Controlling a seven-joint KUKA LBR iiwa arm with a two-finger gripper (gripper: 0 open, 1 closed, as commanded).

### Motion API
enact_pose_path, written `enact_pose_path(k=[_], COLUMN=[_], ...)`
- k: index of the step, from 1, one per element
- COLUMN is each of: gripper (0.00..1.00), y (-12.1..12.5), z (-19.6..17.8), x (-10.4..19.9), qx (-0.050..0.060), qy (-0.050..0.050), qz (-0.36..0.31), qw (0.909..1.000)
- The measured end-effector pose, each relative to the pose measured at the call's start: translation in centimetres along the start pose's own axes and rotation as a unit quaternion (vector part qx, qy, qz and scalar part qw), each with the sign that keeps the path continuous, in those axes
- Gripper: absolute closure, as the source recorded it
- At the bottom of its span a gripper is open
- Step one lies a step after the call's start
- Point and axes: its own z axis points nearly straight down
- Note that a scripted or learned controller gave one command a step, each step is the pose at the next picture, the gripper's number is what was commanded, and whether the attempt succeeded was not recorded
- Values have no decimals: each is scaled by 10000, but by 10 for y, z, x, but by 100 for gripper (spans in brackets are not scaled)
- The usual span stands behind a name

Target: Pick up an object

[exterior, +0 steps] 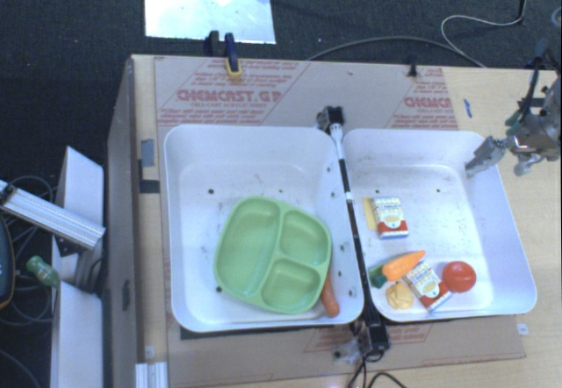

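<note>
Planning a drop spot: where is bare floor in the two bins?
Right bin: its far half, beyond the small box. Left bin: the far strip beyond the green tray. Crowded: the right bin's near corner, around the carrot and tomato.

A green three-compartment plastic tray [273,253] is seen in the left white bin [189,158]; a red tomato [458,276] and orange carrot [403,264] lie in the right bin [514,237]; the claw [505,152] hangs above its right rim.

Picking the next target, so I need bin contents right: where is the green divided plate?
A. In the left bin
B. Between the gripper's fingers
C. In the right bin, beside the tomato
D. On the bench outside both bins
A: the green divided plate lies flat in the left bin, while the tomato sits in the right bin.
</note>
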Motion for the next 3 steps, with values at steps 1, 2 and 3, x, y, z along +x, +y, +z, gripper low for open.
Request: enact_pose_path(k=[1,2,3], gripper=[0,0,0], y=[43,104,105], z=[130,190,189], x=[58,93,104], qx=[21,9,-2], qy=[11,5,2], qz=[-4,-4,-9], qw=[10000,10000,10000])
